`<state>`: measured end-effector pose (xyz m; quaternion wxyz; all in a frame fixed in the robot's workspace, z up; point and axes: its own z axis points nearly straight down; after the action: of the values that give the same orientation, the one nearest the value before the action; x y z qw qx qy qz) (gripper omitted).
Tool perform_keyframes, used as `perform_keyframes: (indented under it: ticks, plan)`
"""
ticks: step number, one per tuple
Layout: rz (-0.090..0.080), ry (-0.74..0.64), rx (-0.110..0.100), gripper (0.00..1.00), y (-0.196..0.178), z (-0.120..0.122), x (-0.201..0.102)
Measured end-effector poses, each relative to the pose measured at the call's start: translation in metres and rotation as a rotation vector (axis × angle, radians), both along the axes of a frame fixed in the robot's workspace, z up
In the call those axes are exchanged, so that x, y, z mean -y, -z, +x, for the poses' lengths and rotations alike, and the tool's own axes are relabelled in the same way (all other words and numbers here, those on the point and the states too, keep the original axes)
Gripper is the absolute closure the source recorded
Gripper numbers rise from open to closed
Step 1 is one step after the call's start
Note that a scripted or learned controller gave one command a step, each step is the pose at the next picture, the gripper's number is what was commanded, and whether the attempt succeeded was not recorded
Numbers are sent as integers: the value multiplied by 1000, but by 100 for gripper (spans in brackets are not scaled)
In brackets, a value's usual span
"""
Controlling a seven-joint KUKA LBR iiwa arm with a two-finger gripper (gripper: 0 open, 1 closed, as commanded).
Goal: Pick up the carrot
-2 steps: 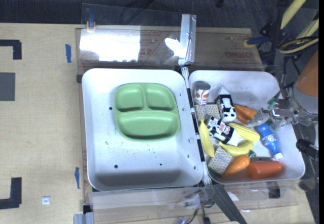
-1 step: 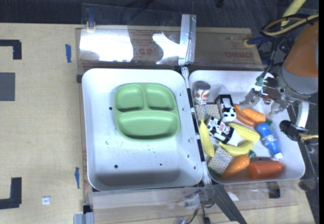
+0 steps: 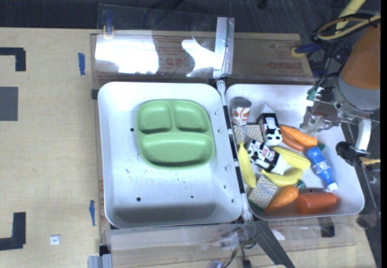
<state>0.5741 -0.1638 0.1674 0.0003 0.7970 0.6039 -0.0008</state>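
Observation:
An orange carrot (image 3: 298, 137) lies slanted in the right bin (image 3: 347, 171), between a black-and-white cow toy (image 3: 272, 135) and a blue bottle (image 3: 320, 167). A second orange carrot-like piece (image 3: 282, 198) lies near the bin's front edge, beside a red sausage (image 3: 315, 201). My gripper (image 3: 318, 118) hangs over the bin's right side, just up and right of the first carrot's thick end. Nothing shows in its grasp.
The right bin also holds a small cup (image 3: 240, 109), two yellow bananas (image 3: 289, 158), another cow-patterned toy (image 3: 261, 153) and a speckled sponge (image 3: 261, 189). A green divided plate (image 3: 175, 132) lies in the left bin (image 3: 121, 158). Cables hang at the right.

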Motion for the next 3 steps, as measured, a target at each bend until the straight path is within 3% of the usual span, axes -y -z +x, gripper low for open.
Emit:
perform_keyframes:
  ticks: [1,2,3]
  plan:
    - [0,0,0,0,0,0,0]
    - [8,14,4,0,71,-1,34]
    - [5,12,2,100,63,-1,35]
